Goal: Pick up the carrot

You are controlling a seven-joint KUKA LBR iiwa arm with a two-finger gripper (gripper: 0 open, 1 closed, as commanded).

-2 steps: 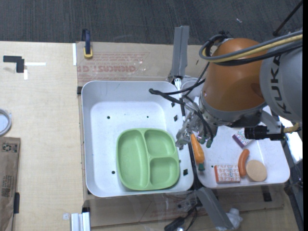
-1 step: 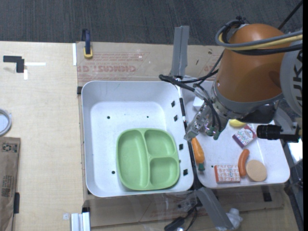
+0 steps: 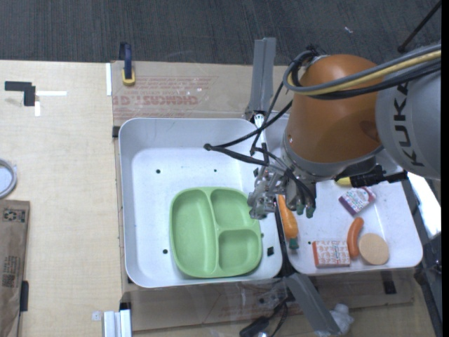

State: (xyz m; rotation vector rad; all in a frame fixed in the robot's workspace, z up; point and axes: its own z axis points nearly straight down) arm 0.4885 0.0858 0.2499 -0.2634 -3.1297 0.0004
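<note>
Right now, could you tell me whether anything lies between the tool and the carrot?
Nothing visible does. The tool sits directly over the carrot, which lies along the left wall of the right bin. The sausage and the green plate lie off to either side.

End effector above the carrot at the bins' shared edge, apparently touching it; green tray left.

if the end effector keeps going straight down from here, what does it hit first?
Most likely the carrot, lying along the wall between the two bins just below the end effector. The green tray sits close on its left, and depth is hard to judge from this angle.
</note>
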